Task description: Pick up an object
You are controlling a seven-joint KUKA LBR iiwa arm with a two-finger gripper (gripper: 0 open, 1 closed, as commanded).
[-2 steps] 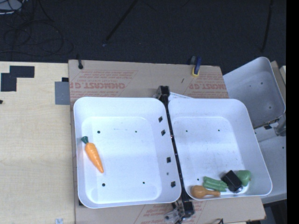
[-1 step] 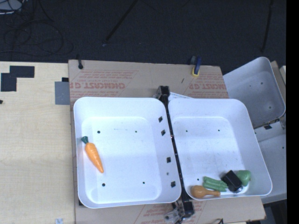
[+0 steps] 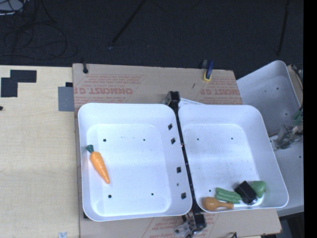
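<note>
An orange toy carrot (image 3: 99,166) lay in the left bin (image 3: 126,113), by its left wall. In the right bin's (image 3: 223,114) near right corner sat a green toy (image 3: 228,195), a black block (image 3: 245,192) and a yellow-orange toy (image 3: 216,204), bunched together.

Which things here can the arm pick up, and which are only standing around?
For the job:
carrot in the left bin
green piece, black block and orange-yellow piece in the right bin

Lying about:
blue clamp
cardboard sheet
</note>
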